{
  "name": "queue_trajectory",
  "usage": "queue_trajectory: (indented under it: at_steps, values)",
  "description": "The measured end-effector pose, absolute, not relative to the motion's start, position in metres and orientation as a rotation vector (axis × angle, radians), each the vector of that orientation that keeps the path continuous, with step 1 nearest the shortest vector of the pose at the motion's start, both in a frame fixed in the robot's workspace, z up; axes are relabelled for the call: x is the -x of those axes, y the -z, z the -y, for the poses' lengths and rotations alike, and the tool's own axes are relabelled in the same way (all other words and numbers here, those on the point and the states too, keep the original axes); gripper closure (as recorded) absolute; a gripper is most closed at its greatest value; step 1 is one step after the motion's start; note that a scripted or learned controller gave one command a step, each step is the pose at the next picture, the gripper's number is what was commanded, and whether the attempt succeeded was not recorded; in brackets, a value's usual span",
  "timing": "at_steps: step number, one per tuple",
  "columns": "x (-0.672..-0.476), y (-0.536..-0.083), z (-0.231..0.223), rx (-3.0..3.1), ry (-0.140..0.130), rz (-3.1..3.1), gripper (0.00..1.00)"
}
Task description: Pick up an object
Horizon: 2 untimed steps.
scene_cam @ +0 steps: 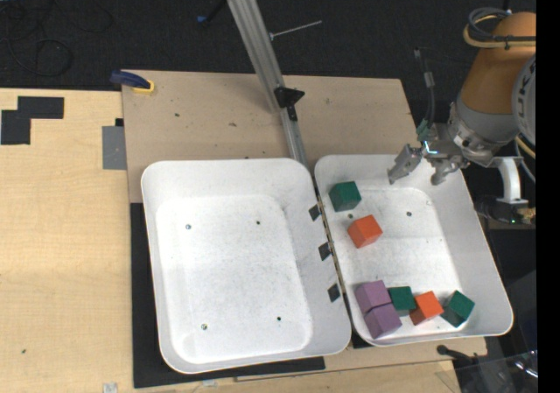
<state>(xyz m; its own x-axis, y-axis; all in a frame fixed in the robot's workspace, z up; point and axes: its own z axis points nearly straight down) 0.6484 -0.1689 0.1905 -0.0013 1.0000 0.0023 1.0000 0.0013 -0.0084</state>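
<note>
Though near fingers [422,168], green cube [345,195] apart.

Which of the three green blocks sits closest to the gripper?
The green block at the right bin's far left, beside the gripper; the other two lie along the near edge.

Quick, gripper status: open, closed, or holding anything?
Gripper: open, fingers spread, holding nothing, above the far rim of the right bin.
</note>
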Motion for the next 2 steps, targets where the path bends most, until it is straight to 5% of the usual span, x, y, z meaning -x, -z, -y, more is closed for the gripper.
queue_trajectory:
  at_steps: [1, 2]
  values:
    - [-0.65, -0.194, 0.169, 2.214, -0.004, 2.225, 0.0]
    - [-0.643, -0.132, 0.173, 2.217, -0.008, 2.216, 0.0]
